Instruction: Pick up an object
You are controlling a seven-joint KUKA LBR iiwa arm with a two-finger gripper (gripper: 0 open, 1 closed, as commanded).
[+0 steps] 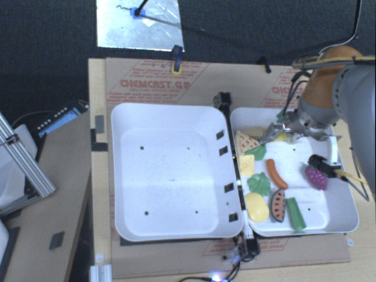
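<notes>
Camera view from above: two white bins side by side on the bench, left bin (170, 172) bare white floor, right bin (343, 213) full of toy food. Arm (352, 93) comes in from 3 o'clock, orange band above the wrist, gripper (276, 131) low over the right bin's 11 o'clock corner — grip state cannot tell, tip is too small and cluttered. Just beside the tip: waffle-patterned cracker (245, 140) and a green leaf (259, 152). Moving toward 6 o'clock — cheese wedge (247, 165), orange sausage (276, 173), green broccoli (259, 184), yellow lemon (256, 207), watermelon slice (278, 205), green stick (295, 212). Purple grapes (316, 177) at 3 o'clock of the sausage, apart from it.
</notes>
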